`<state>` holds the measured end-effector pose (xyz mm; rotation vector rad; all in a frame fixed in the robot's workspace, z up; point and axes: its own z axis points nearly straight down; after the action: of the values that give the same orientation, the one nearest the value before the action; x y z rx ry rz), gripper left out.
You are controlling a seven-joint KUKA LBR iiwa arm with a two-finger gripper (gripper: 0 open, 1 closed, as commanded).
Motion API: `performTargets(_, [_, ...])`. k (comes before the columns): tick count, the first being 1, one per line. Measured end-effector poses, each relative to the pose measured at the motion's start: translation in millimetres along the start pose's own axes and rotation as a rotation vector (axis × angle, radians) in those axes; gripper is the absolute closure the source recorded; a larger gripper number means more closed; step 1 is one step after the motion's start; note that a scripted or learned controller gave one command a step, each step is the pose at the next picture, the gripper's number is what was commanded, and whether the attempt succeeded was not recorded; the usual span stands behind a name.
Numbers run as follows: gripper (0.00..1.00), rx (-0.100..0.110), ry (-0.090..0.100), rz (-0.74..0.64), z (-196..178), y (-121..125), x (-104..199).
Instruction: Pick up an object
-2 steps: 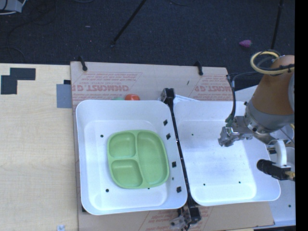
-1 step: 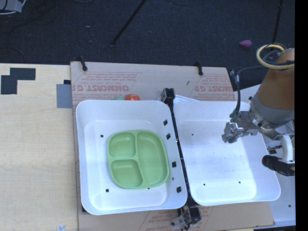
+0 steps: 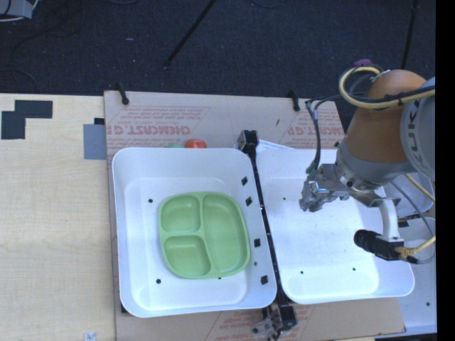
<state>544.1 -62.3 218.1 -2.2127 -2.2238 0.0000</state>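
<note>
Two bins face you: a green plate in the left bin, gripper over the right bin at ten o'clock; you cannot tell its grip.

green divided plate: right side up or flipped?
Right side up. The green plate lies flat in the left bin, its three recessed compartments facing the camera, rims raised around them.

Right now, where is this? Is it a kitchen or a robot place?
Probably a robot lab, not a kitchen. A robot arm reaches over two white bins on a wooden bench, one holding a green plate. Cables lie on the dark floor behind.
</note>
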Motion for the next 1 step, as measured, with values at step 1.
performTargets(1, [1.00,0.001,0.000,0.000,3.0,-0.8,60.1])
